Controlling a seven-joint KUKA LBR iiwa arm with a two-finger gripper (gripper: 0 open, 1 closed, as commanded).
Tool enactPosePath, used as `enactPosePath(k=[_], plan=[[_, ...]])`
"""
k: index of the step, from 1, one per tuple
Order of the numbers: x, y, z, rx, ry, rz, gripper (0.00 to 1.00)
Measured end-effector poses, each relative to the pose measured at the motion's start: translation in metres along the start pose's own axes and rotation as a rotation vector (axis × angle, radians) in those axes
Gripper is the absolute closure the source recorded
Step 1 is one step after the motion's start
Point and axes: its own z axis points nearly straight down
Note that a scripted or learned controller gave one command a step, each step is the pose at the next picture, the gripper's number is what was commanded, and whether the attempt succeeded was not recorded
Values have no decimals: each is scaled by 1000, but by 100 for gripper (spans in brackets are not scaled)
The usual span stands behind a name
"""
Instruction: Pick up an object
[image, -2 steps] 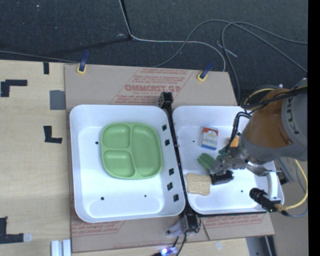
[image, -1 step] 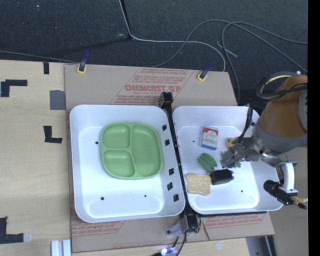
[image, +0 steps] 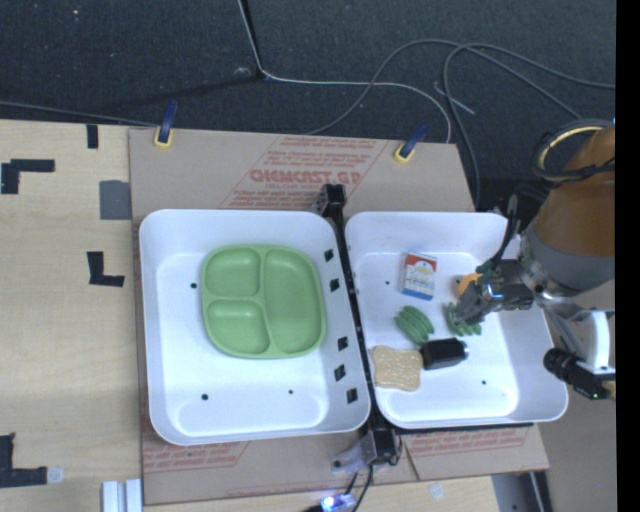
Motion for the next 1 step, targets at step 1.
enactPosePath(k=[1], plan=[[0,1,-52,-2,-1,0,100]])
